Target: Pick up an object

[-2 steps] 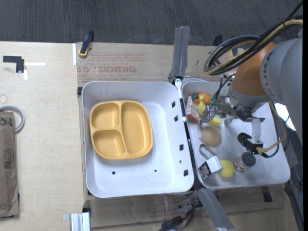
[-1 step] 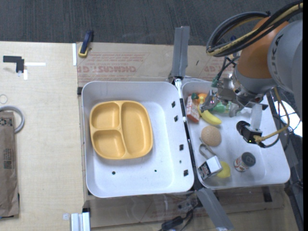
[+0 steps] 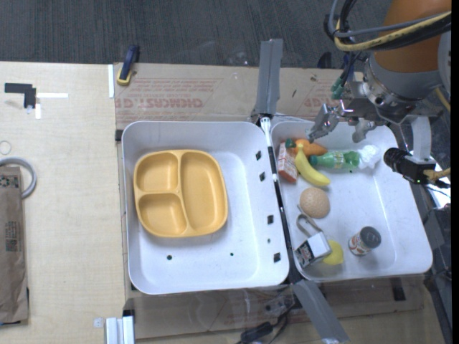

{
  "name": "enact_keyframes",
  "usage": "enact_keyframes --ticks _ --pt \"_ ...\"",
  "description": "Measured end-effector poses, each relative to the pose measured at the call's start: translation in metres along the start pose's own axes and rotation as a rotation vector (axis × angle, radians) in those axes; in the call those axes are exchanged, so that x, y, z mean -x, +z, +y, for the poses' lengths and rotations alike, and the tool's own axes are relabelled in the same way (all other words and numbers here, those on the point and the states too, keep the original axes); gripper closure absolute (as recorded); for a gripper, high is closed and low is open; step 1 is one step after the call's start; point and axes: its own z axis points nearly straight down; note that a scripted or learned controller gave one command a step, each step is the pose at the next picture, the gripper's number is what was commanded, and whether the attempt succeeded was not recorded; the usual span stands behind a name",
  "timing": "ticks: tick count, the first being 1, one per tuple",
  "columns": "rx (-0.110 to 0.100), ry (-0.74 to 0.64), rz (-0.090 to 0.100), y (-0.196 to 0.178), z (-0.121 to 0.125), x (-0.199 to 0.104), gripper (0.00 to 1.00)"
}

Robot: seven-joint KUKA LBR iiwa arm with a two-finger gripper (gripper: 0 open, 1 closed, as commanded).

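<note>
Bench w/ 2 white bins (image 3: 143, 264), 1 yellow tray (image 3: 181, 192) in left, 1 banana (image 3: 312, 170) in right, pincer (image 3: 337, 120) spread, holding nothing.

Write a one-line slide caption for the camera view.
Gripper hovers open over the right bin above a banana and green bottle; a yellow tray lies in the left bin.

1. A robotics lab: a grey arm (image 3: 401, 56) trailing cables reaches over the tabletop (image 3: 64, 192).
2. Two white bins (image 3: 208, 278) sit on cardboard, holding toy food for testing.
</note>
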Motion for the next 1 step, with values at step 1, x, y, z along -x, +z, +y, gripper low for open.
enact_keyframes --ticks 1 --pt "-0.003 0.067 0.001 0.127 -0.0397 0.0104 0.0"
